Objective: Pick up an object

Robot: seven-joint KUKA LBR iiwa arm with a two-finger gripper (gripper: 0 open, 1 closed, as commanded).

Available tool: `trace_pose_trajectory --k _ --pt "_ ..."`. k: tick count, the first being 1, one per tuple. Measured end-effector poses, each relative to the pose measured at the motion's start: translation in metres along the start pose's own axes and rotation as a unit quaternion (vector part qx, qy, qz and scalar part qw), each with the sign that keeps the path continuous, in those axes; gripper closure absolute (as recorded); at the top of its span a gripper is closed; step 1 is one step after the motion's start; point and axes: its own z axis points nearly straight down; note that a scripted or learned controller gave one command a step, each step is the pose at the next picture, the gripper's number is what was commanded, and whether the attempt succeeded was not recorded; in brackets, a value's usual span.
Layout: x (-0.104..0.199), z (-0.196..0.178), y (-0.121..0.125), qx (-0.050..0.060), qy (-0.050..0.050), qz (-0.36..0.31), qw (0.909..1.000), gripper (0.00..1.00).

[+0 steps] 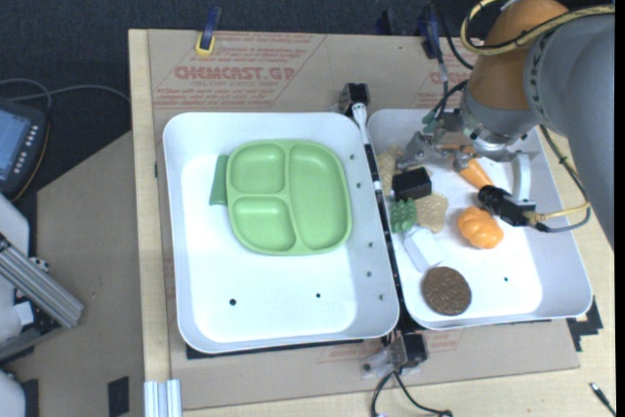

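Observation:
My gripper (pixel 426 149) hangs low over the far left part of the right bin (pixel 547 293), under the grey wrist and its orange band. Just beneath and beside it lie a black block (pixel 410 183), a beige sponge-like piece (pixel 431 208) and a green item (pixel 402 213). A small orange carrot-like piece (pixel 474 174) rests to the gripper's right. Nearer the front are an orange pepper-like object (pixel 479 228), a white cylinder (pixel 416 250) and a brown round disc (pixel 446 290). I see nothing held in the gripper.
The left bin (pixel 195 288) holds a green divided plate (pixel 289 195). A black part with a yellow cable (pixel 498 201) hangs from the arm over the right bin. Both bins sit on a cardboard sheet (pixel 244 63).

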Motion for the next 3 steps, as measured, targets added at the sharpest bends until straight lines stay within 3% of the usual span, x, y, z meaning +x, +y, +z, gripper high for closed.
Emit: trace_pose_trajectory --k 1,2,3 --pt "0.004 -0.013 0.002 -0.003 0.003 -0.001 1.0000 1.00" --pt "0.012 -0.061 0.010 0.003 0.002 -0.001 1.0000 1.00" --pt "0.011 -0.126 0.016 0.001 0.001 -0.001 1.0000 1.00"
